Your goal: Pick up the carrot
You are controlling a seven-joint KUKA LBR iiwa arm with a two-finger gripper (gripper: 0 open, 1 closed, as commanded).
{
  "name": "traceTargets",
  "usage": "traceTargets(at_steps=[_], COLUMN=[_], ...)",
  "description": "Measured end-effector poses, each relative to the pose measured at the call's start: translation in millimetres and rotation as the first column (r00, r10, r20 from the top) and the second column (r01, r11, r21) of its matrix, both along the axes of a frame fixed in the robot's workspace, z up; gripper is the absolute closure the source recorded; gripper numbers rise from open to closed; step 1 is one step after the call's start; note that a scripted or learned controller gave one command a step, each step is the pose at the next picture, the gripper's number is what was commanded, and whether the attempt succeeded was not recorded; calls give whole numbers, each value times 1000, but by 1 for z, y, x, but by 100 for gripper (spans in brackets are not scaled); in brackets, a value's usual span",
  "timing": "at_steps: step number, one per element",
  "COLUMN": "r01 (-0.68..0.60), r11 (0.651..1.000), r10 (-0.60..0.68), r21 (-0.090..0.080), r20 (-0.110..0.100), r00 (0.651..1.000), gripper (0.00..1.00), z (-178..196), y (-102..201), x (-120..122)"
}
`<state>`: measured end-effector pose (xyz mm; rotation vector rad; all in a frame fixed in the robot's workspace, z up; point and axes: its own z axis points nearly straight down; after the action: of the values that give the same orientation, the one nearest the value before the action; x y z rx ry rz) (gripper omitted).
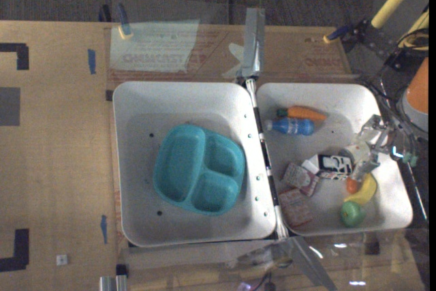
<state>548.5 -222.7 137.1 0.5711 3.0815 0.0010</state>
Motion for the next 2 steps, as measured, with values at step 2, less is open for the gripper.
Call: traceTargets(at_steps=[2], r01=[63], r11=[998], r10=[-63], r21=[-6], r20=[17], r00=[998], gripper=[0], z=[-21], y=[46], x=[106])
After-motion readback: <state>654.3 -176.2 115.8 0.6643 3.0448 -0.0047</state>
